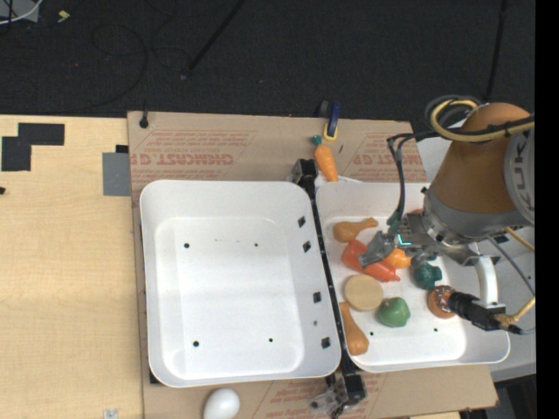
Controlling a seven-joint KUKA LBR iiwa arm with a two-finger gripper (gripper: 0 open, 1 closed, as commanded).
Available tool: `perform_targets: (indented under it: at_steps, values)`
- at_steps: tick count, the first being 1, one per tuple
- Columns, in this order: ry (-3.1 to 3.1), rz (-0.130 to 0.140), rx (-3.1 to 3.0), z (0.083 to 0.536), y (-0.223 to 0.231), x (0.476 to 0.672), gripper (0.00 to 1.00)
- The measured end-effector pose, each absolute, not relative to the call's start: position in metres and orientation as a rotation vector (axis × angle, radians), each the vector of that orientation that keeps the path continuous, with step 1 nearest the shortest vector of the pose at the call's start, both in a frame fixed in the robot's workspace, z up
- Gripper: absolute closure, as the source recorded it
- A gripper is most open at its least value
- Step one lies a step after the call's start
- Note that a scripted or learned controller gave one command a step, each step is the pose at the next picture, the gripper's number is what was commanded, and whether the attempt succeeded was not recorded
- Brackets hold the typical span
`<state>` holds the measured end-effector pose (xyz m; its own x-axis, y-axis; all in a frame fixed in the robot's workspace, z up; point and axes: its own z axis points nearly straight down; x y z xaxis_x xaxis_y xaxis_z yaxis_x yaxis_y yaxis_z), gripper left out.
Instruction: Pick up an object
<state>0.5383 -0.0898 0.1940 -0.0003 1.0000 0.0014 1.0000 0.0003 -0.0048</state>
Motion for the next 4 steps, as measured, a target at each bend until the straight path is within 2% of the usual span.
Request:
perform_targets:
  at_steps: [1,2,3,4]
  values:
    - [-2.219,0.006,-2.221,0.141,-0.119,0.582,0.0]
    - [-2.218,0.004,-2.221,0.111,-0.117,0.619,0.0]
    - [-2.215,0.007,-2.217,0.086,-0.106,0.57,0.0]
    - [-2.219,0.004,-2.217,0.087,-0.082,0.56,0.0]
